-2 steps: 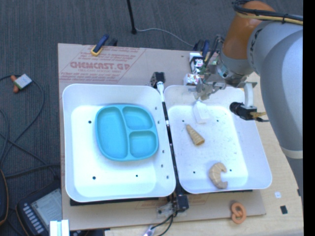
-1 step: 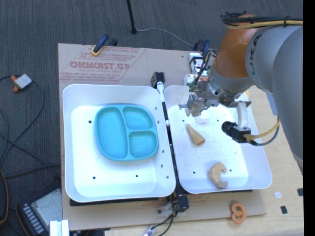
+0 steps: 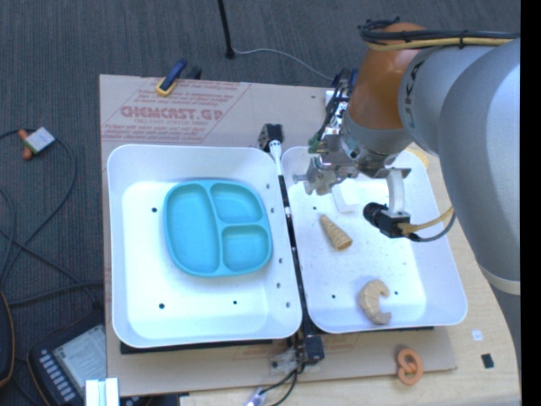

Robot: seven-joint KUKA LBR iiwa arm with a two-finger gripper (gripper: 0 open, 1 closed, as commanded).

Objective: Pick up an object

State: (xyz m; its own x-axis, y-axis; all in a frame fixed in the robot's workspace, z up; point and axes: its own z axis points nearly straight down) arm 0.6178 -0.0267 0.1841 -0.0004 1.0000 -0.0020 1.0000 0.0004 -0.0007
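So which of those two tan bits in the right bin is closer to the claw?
The cone-shaped piece, lying just below the claw. The curled piece sits farther off, near the bin's front edge.

Bright even light, soft shadows, slightly grainy

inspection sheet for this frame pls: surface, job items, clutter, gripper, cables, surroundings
Surface: two white bins, left bin and right bin, on a cardboard sheet.
Job items: cone-shaped piece and curved tan piece lie loose in the right bin; small white block below the gripper.
Clutter: blue divided plate in the left bin; orange ring on the bench edge.
Gripper: gripper low over the right bin's upper left; finger state unclear.
Cables: black cable on the floor.
Surroundings: dark carpet.
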